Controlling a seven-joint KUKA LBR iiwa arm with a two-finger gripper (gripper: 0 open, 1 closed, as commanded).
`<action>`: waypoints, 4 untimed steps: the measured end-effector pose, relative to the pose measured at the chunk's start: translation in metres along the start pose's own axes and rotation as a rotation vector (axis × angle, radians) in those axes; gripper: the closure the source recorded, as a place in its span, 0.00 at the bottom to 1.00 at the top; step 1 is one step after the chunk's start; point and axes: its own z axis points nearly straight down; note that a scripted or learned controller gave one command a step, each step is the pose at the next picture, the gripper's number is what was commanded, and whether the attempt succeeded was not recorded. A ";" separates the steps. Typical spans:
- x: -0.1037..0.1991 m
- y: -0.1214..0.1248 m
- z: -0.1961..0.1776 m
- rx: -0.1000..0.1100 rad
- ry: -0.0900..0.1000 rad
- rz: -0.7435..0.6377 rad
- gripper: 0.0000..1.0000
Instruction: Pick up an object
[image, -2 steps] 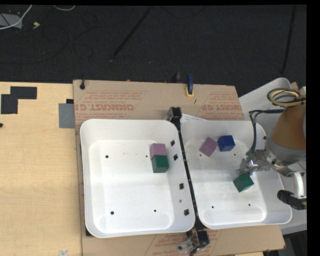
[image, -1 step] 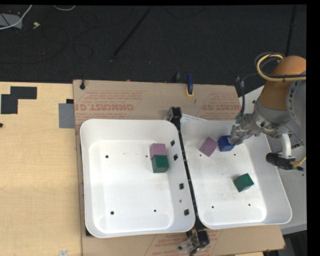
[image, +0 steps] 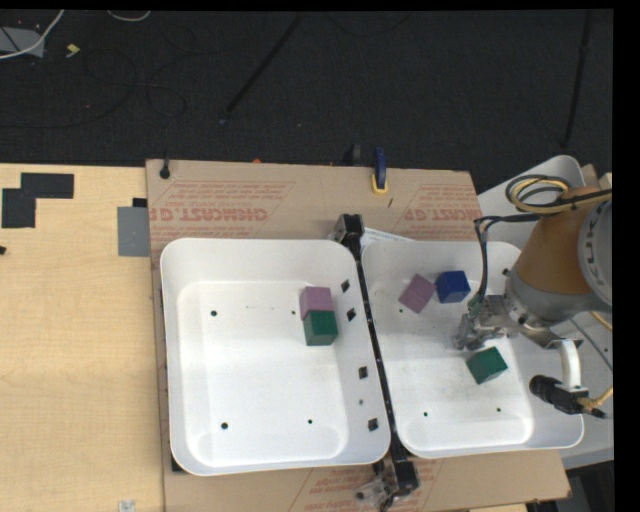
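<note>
Two shallow white bins were seen side by side on a cardboard sheet (image: 300, 200). In the left bin (image: 200, 340), a purple block (image: 315, 300) and a dark green block (image: 321, 327) were found touching, the green one at 6 o'clock of the purple one, both toward the bin's 2 o'clock part. In the right bin (image: 450, 425), a second purple block (image: 417, 293) and a blue block (image: 452, 286) were placed just beside each other near the 12 o'clock wall, the blue one at 3 o'clock of the purple. A green block (image: 487, 365) was lying tilted on the floor of the right bin, toward 4 o'clock of the blue block. The gripper (image: 478, 330) was positioned just at 11 o'clock of that green block, near it; nothing was seen between its fingers, and whether they were apart or together could not be told.
</note>
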 end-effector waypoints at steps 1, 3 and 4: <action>-0.029 -0.006 -0.168 -0.019 -0.008 -0.001 1.00; -0.025 0.075 -0.058 0.004 0.001 -0.004 1.00; -0.030 0.076 -0.032 -0.019 -0.008 -0.004 1.00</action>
